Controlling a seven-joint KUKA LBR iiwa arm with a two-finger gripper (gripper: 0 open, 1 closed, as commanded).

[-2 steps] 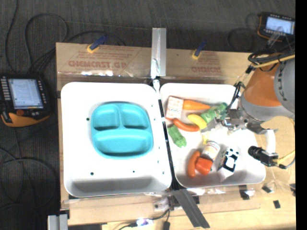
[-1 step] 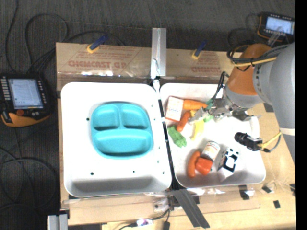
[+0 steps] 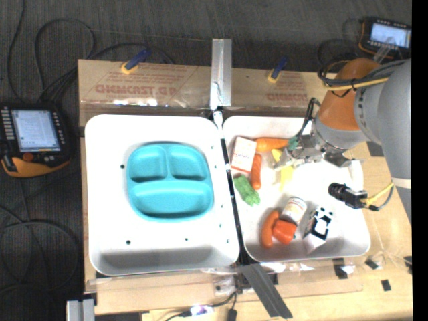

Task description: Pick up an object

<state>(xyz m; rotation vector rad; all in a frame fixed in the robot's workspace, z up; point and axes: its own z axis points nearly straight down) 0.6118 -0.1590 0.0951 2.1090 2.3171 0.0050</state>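
The right bin (image 3: 348,243) holds several small items. A white and orange carton (image 3: 243,154) lies at its far left, with a carrot (image 3: 270,143) beside it and a thin orange piece (image 3: 256,170) below. A green piece (image 3: 247,191) rests by the bin's left wall. A yellow piece (image 3: 285,174) lies near the middle. A jar with an orange lid (image 3: 290,219) and an orange piece (image 3: 268,229) sit toward the front, next to a black and white object (image 3: 322,224). My gripper (image 3: 296,154) hangs low over the back of this bin, just above the yellow piece and right of the carrot.
The left bin (image 3: 107,246) carries a blue divided tray (image 3: 169,180). A black cylinder on a cable (image 3: 346,193) hangs over the right bin's right side. The arm's orange band (image 3: 338,112) and grey body cover the back right corner. Handheld screens lie on the floor at left and top right.
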